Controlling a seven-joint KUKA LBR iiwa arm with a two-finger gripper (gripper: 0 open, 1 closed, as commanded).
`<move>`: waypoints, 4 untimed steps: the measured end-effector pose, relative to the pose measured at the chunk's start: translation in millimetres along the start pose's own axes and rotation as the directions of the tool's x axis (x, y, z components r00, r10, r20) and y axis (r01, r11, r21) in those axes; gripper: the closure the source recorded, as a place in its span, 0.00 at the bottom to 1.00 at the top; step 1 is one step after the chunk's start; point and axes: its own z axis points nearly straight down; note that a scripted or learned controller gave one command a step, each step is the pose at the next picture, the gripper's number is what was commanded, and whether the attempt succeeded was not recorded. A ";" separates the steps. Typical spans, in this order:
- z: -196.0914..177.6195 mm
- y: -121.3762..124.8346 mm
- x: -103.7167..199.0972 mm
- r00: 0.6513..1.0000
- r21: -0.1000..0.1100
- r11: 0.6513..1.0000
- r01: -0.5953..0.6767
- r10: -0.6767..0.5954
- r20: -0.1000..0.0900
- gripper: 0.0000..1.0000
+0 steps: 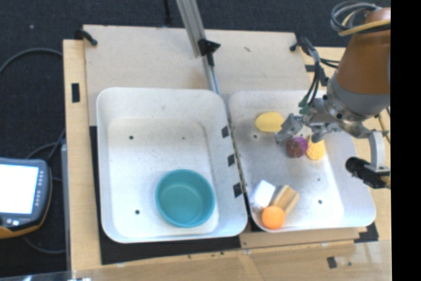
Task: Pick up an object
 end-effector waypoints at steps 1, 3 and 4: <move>-0.1 0.0 -0.2 1.000 0.000 1.000 -0.002 0.002 0.000 0.00; 116.1 -11.0 -12.1 1.000 0.007 1.000 -0.004 0.004 0.001 0.00; 147.5 -11.1 -13.3 1.000 0.003 1.000 -0.004 0.004 0.002 0.00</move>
